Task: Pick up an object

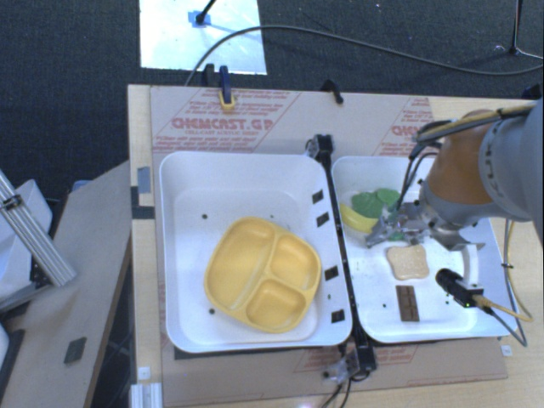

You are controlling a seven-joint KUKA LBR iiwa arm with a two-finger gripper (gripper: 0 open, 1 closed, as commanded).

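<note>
Over the right bin (484, 325) my tool (384, 230) hung low beside the yellow banana (357, 219) and green leaf (374, 201); I couldn't tell its finger state. Toast (408, 263) lay just beside it.

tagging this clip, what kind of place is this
Probably a robotics lab bench: a robot arm reaching over two white bins, toy food like a slice of bread, cables across dark carpet.

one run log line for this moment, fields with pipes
gripper low in right bin | beside banana, green leaf | bread slice untouched | yellow tray left bin
</note>
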